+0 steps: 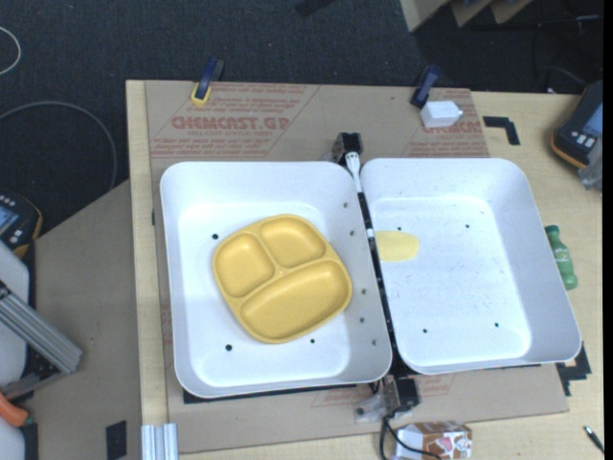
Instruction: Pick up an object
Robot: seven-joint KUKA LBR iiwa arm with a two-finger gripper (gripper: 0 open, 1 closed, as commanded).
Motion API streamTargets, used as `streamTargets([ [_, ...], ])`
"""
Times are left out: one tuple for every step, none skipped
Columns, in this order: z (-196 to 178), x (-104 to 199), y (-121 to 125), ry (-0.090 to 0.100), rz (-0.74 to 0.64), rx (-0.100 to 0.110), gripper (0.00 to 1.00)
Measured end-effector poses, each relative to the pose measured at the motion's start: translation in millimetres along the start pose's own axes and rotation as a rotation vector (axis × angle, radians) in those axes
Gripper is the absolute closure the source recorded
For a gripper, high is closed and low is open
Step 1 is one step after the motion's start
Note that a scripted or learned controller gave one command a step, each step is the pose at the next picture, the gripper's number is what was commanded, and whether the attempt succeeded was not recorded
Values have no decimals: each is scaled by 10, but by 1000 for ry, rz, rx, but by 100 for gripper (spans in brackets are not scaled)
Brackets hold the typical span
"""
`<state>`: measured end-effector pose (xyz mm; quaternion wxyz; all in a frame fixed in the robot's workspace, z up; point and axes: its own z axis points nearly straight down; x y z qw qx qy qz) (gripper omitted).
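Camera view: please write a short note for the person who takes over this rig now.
Gripper: not in the camera view, so its state is unknown.
Things: a yellow tray with three sections lies flat in the left bin. A small yellow piece lies in the right bin, near its left wall.
Done: nothing picked up.
Left: choose one thing, grasp it, lift it.

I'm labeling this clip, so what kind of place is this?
Probably a robotics lab test bench: two white bins clamped side by side on a brown board, a yellow divided plate as a test object, and loose cables on carpet.
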<state>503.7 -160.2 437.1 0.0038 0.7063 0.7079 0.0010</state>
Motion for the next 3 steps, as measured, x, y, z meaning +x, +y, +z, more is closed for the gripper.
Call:
streamTargets([
  [699,1001,241,8,-9,14,100],
  [1418,2187,263,8,-11,17,100],
  [996,2117,-265,6,1,8,100],
])
